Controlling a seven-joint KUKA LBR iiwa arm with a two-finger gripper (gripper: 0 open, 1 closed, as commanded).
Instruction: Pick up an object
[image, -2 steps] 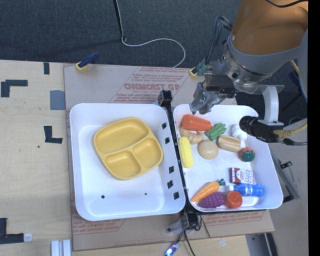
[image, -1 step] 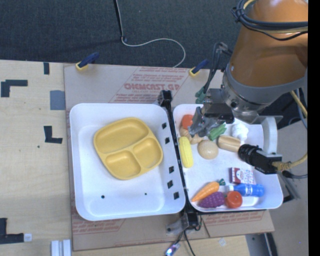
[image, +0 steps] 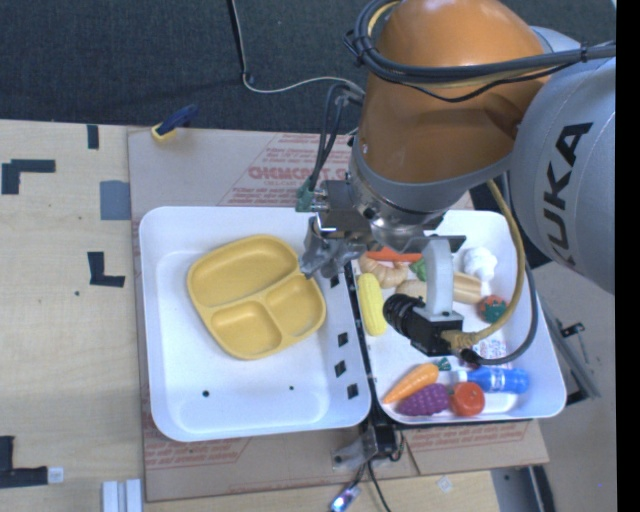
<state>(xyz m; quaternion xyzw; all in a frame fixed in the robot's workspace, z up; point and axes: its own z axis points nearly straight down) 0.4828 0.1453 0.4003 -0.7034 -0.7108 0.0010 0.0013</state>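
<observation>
Toy food is heaped in the right bin (image: 540, 405), a corn cob (image: 371, 304) nearest the gripper (image: 322, 250), which is poised by the divider with nothing seen held; its opening cannot be told. A descent onto one item is judged next. "KUKA" is read on the arm (image: 570, 170)

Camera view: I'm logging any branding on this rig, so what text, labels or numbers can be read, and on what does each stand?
"KUKA": black letters running up the grey arm.
Red print on the cardboard sheet under the white bins: upside down and too blurred to read.
No readable text on the yellow divided plate.
</observation>
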